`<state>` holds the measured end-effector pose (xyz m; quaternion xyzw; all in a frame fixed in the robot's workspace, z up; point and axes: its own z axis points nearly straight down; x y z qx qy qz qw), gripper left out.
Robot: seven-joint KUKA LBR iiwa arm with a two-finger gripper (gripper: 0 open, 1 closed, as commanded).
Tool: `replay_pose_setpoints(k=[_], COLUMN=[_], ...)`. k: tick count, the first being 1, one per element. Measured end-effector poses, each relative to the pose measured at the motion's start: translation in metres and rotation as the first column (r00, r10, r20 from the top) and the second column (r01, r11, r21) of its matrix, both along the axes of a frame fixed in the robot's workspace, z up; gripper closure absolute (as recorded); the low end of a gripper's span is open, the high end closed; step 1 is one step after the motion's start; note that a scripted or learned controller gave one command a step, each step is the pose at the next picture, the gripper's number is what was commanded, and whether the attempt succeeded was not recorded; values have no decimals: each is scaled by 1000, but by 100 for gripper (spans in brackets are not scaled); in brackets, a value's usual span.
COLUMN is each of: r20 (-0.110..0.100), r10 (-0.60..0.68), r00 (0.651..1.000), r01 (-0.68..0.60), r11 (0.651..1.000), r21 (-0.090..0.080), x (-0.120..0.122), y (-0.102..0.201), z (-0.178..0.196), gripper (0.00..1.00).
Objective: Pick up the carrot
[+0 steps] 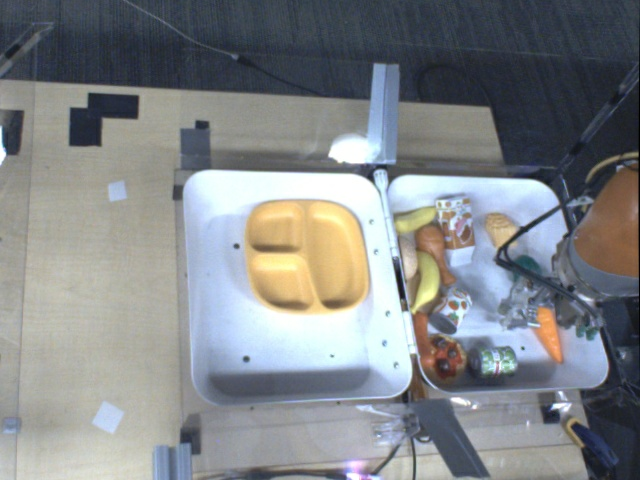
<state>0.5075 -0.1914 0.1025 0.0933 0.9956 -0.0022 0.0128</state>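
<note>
Two white bins sat side by side on the wooden bench. The left bin held a yellow divided plate near its middle. The right bin was cluttered.

The carrot lay at the right bin's right end, near the front wall, pointed end toward the front. The gripper was right over it, its metal parts touching or just above the carrot's top end; whether the carrot sat between the fingers couldn't be told, and neither could whether they were apart or together. The arm with its orange band came in from the right edge, black cables looping over the bin.

Other stuff in the right bin: two bananas along the left wall, a small carton near the back, a bread roll beside it, a green can on its side at the front, a strawberry-like red item at front left.
</note>
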Motion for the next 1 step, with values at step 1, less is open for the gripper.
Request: replay_pose_setpoints(k=[1], r20=[-12], r10=[-337], r00=[941], r01=[337], r11=[941], r21=[8], x=[-4], y=[23], z=[84], gripper=[100])
